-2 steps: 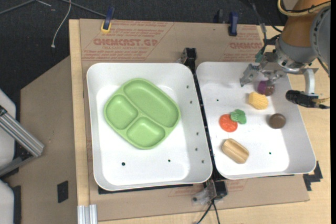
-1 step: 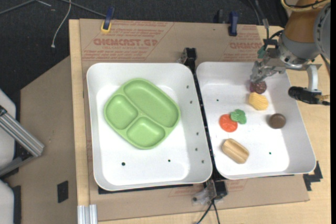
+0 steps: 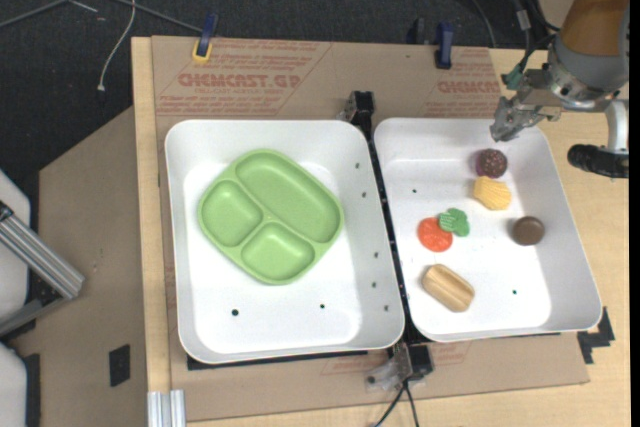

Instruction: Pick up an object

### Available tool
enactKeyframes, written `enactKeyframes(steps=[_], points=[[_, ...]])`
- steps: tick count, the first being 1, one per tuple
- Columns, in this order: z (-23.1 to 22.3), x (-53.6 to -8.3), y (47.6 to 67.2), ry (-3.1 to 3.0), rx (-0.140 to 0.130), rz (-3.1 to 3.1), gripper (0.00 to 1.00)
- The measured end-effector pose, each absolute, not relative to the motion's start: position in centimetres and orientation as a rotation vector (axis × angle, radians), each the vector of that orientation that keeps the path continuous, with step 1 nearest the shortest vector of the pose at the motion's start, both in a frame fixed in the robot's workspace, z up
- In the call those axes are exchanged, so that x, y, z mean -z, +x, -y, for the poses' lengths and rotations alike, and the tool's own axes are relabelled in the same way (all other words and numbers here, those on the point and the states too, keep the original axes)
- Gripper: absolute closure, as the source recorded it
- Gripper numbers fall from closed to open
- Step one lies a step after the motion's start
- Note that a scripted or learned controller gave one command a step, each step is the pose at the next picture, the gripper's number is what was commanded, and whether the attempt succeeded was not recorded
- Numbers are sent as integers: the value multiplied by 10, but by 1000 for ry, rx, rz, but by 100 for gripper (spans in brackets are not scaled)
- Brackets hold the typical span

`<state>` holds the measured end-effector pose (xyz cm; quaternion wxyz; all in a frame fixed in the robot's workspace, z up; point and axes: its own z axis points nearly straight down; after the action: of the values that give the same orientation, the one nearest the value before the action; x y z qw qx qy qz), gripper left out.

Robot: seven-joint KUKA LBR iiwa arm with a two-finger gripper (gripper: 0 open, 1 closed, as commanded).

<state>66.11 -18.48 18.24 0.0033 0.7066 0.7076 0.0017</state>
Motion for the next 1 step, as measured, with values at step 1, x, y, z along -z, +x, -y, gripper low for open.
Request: enactKeyframes(steps=[1], points=[[192, -232, 659, 2217, -5, -2217, 100]])
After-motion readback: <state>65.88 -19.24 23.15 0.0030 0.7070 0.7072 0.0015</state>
